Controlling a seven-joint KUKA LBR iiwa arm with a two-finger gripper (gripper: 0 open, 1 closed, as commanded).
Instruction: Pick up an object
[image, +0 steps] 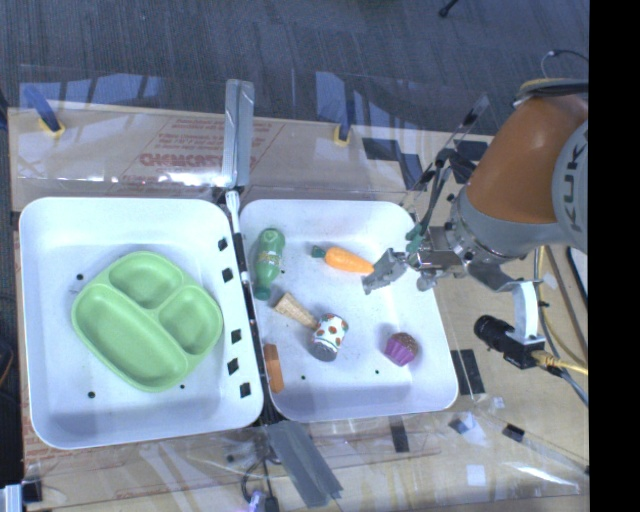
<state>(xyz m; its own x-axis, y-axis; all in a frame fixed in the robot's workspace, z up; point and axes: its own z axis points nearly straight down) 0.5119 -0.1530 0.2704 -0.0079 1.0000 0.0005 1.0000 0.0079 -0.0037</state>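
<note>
1. Camera view, biggest stuff first: the grey arm (530, 190) with its orange band comes in from the right and hangs over the right edge of the right-hand bin (430, 385). Two white bins total, side by side; the left bin (50, 400) sits well off to the gripper's left.
2. One green divided plate (146, 317), three compartments, lies in the left bin, way left of the gripper.
3. The gripper (400, 272) sits above the right bin's upper right area. Its two fingers are spread apart at a medium gap with nothing between them, and I can't see them touching anything.
4. One green bottle (266, 262) lies in the right bin, off to the gripper's left near the divider between the bins.
5. One orange carrot (346, 261) is the closest item, just left of the gripper's nearer fingertip, slight gap between them.
6. One ice-cream-cone-looking toy (293, 309) lies below-left of the gripper.
7. One small colourful cup-shaped thing (328, 336) sits right beside the cone, touching or nearly touching it, can't tell which.
8. One purple cupcake-ish object (401, 348) sits straight below the gripper, apart from it.
9. One small orange stick-like piece (273, 367) lies at the bin's lower left, farthest from the gripper.
</note>
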